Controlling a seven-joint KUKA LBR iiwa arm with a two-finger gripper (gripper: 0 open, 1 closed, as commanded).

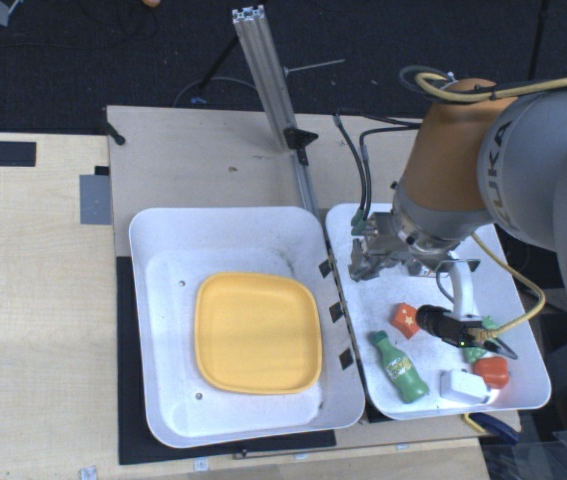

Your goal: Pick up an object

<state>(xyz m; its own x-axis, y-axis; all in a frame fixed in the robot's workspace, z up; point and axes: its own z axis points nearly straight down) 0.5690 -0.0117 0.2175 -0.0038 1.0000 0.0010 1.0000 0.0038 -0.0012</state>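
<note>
Gripper (365, 260) is hanging over the upper-left part of the right bin (437, 364), close to the wall next to the left bin (163, 268). Can't tell whether it's spread or pressed together. Small red piece (405, 319) is lying near it, toward the front. Green bottle (400, 366) is lying tilted just beyond that. White block (463, 386) and second red piece (492, 370) are sitting together in the front-right corner. Yellow plate (258, 331) is lying flat in the left bin.

Plate (259, 332) in left bin (149, 233) on desk (203, 158), right bin (429, 364) just beside it, bottle (399, 367) and block (463, 386) at its front, hand (366, 262) over its rear left
</note>
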